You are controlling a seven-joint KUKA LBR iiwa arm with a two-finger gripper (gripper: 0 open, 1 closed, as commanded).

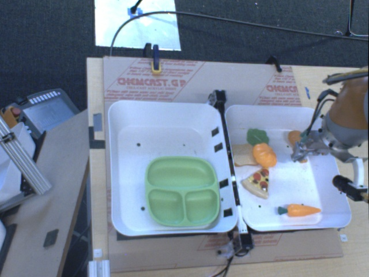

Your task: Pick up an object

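The right bin [323, 172] holds several toy foods: a green leafy piece [258, 136], a round orange piece [264, 154] lying on a beige slice [242, 156], a pizza slice [257, 183] and a carrot [301, 210]. A small orange item [294, 136] lies near the bin's far side. My gripper [300, 153] is down in the right bin, just below that small orange item and to the right of the round orange piece. Nothing can be seen held in it.
The left bin [132, 131] bears a green divided plate [182, 190] towards its front. A black clip strip [223, 149] runs between the two bins. The arm [349, 117] leans in over the right bin's far right corner. A grey device [47, 111] stands off the bench at left.
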